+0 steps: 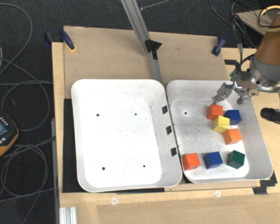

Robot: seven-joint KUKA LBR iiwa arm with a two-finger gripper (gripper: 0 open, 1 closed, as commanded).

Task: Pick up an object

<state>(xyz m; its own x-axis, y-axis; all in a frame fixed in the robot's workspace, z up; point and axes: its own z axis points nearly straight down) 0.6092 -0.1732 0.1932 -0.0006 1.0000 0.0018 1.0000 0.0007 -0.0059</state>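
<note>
Grey end effector hanging over far right part of right bin, just beyond orange cube. Fingers spread, nothing between them: released, no grasp.

Nearest target: that orange cube, top of a tight cluster. Touching or nearly touching: yellow cube just nearer than it, blue cube to its right. Second orange cube just nearer than yellow.

Suggested approach, judgement only: drop straight down on orange cube, fingers straddling its two free faces, away from yellow and blue. Otherwise a fingertip likely lands on a neighbour and shoves the cluster. Close only once low enough to bracket the sides.

Easier alternatives along near rim, well apart from orange cube: third orange cube, second blue cube, green cube, each with gaps around.

Further out: left bin beyond the cluster's left, metal strut crossing desk at far side, blue clamps on desk corners. None in the descent path.
</note>
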